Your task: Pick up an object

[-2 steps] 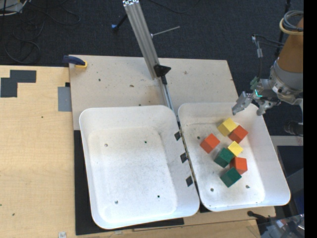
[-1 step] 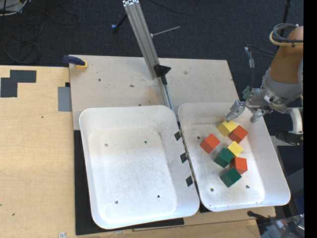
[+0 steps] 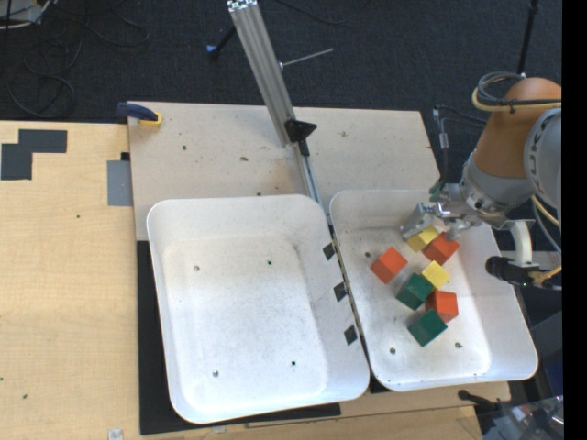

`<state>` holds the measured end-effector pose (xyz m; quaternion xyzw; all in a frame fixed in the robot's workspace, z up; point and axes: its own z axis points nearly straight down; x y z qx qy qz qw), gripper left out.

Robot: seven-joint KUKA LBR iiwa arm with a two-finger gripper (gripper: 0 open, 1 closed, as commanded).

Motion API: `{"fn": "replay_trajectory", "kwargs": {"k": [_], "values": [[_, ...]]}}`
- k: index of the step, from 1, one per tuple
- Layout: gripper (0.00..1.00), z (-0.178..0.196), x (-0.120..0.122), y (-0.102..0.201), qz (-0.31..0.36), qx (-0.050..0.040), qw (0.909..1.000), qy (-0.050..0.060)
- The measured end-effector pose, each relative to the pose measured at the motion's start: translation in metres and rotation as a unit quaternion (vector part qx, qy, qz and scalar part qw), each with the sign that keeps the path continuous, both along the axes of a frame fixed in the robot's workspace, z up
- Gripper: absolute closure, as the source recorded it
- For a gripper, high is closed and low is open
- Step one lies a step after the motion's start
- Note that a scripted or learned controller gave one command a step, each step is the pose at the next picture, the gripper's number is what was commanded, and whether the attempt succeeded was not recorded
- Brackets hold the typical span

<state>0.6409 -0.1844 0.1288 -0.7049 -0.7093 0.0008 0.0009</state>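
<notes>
Several coloured blocks lie in the right bin (image 3: 477, 360). An orange block (image 3: 389, 264) sits alone toward the bin's middle. A yellow block (image 3: 421, 239) and a red-orange block (image 3: 443, 247) rest close together at the back. Below them a second yellow block (image 3: 437, 274), a green block (image 3: 415, 291), a red block (image 3: 447, 303) and another green block (image 3: 426, 326) form a loose cluster. My gripper (image 3: 429, 216) hangs low over the back of the right bin, just above the back yellow block and partly covering its top edge.
The left bin (image 3: 183, 236) sits beside the right one, with black clips (image 3: 337, 290) along the shared edge. A slanted metal rail (image 3: 268, 71) rises behind the bins. The arm's orange band (image 3: 504, 145) stands at the right edge.
</notes>
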Motion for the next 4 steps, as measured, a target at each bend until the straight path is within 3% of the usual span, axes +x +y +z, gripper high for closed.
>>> {"fn": "replay_trajectory", "kwargs": {"k": [1, 2, 3, 4], "values": [[0.00, -0.008, 0.006, -0.002, -0.001, -0.0029, 0.9999, -0.011], [1.00, 0.002, 0.007, -0.002, 0.000, -0.0041, 0.9999, -0.012], [1.00, 0.066, 0.006, -0.003, 0.000, -0.0007, 1.0000, -0.003], [1.00, 0.120, 0.007, -0.004, 0.000, -0.0010, 1.0000, -0.003]]}}
